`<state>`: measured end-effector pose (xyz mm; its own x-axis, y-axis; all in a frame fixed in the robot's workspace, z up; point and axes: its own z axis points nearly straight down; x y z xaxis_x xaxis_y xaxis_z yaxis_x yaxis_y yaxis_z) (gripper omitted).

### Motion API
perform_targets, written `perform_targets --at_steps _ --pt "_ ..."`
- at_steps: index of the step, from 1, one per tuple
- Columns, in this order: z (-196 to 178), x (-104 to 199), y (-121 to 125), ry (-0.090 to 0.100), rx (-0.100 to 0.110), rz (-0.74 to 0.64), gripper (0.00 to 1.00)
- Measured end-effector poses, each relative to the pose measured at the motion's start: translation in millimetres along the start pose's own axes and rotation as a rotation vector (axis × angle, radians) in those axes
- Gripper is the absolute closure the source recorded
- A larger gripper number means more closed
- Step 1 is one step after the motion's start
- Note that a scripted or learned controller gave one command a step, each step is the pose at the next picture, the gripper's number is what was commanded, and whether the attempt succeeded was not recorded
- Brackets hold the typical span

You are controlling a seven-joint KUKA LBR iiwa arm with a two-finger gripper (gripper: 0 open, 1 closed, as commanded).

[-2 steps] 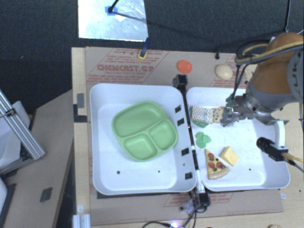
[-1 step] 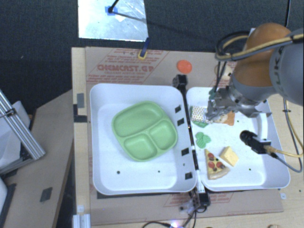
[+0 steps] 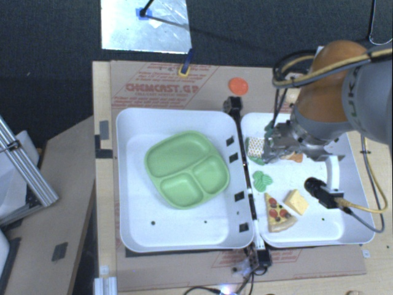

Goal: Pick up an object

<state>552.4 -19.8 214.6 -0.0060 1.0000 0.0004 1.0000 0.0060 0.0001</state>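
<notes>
The right bin [image 3: 344,226] holds a toy pizza slice [image 3: 279,212], a yellow cheese wedge [image 3: 296,201] and a small green leafy piece [image 3: 263,180]. A white and green item [image 3: 254,146] lies near its left wall, and an orange piece [image 3: 297,158] peeks out from under the arm. My gripper [image 3: 274,147] is low over the bin's upper left part, right beside the white and green item. The wrist hides whatever lies beneath it.
A green divided plate [image 3: 187,168] lies in the left bin [image 3: 132,214]. A black divider with clips [image 3: 242,165] runs between the bins. An orange disc [image 3: 238,86] sits on the cardboard behind them. A black part with a yellow cable [image 3: 319,190] hangs off the arm over the right bin.
</notes>
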Motion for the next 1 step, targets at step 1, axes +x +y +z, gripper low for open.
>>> perform_targets --at_steps 1 --pt "-2.1 -5.8 3.4 0.000 -0.002 0.004 1.00"
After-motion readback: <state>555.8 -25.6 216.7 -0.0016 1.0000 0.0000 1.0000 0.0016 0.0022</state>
